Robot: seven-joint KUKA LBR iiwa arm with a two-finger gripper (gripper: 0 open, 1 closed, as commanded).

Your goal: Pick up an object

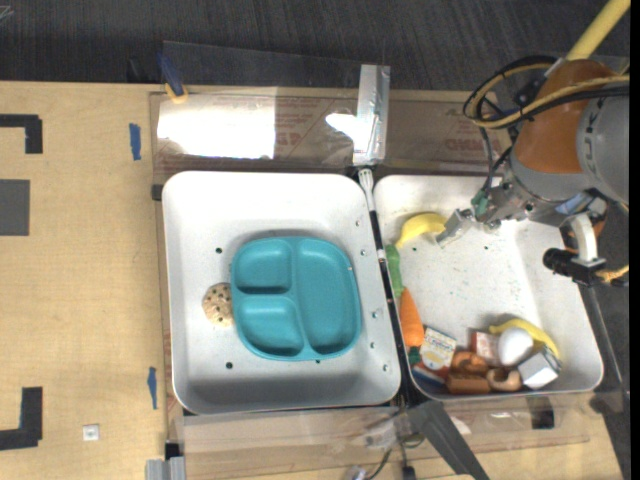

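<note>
Banana (419, 228): we see a short, curved yellow fruit lying in the right bin's (560, 313) upper-left corner, its long axis roughly left-right, ends drooping. Just right of it our claw (458, 225) hovers; we cannot tell its grip.

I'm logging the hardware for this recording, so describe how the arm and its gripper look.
The arm is a thick, rounded grey body with a broad orange band above the wrist. Yellow and black cables loop around the orange section. The gripper is small and metallic grey, with a bit of green at its base. A white and black fitting sticks out beside the wrist.
</note>
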